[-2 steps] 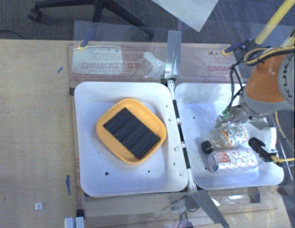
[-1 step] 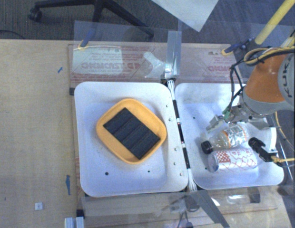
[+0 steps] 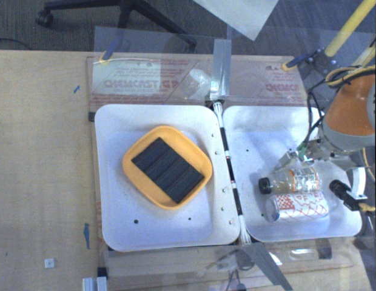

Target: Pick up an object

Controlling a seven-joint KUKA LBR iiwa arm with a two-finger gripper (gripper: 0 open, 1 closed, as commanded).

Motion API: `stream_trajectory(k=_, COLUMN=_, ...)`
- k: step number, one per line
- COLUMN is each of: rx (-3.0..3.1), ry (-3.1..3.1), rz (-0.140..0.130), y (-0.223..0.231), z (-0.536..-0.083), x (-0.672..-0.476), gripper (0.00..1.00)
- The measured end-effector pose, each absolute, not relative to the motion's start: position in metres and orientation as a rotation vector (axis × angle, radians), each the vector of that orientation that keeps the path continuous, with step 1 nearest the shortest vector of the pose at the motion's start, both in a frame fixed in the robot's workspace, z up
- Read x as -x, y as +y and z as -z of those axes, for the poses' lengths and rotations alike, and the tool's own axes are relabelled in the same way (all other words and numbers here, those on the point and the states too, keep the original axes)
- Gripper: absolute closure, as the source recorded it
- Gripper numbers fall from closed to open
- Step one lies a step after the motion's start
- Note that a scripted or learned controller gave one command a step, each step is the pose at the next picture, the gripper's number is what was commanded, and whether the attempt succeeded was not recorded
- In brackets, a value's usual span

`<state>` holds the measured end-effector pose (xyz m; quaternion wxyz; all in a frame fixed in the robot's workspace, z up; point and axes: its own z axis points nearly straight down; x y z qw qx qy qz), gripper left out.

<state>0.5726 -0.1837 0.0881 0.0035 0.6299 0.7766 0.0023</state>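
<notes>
Because the clear bottle (image 3: 292, 182) lies on its side in the right bin (image 3: 261, 132), with its black cap turned toward that bin's left edge, it is judged likely to roll away if it is pressed off-centre. A round, smooth body of that kind could also be squeezed out of a grip that is closed too high on it. A 2nd risk is posed by the white cylinder with red print (image 3: 297, 206), which lies parallel to the bottle on the side of the bin's near edge. The 2 are so close that contact between them cannot be ruled out. A descent between them could therefore nudge both, or 1 could be dragged along with the other. The gripper (image 3: 301, 155) is seen just beside the bottle's far side, low over the bin floor and toward the right edge. How far it is opened cannot be told, and nothing can be seen held in it. The bin's right wall is near, so little room is left for a sideways approach. In the left bin (image 3: 115, 223), well apart from the arm, a yellow tray (image 3: 138, 183) is set askew near the middle, with a black ribbed slab (image 3: 168, 170) resting in it. Nothing there is judged to be in the way
</notes>
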Motion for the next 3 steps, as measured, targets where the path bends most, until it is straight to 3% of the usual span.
stream_trajectory(k=1, rx=-1.768, ry=2.591, rz=-0.01, y=-0.115, z=-0.089, x=-0.509, gripper=0.0)
stream_trajectory(k=2, rx=-1.77, ry=2.581, rz=-0.016, y=-0.117, z=-0.1, x=-0.511, gripper=1.0)
stream_trajectory(k=3, rx=-1.698, ry=2.638, rz=-0.005, y=-0.13, z=-0.116, x=-0.494, gripper=1.0)
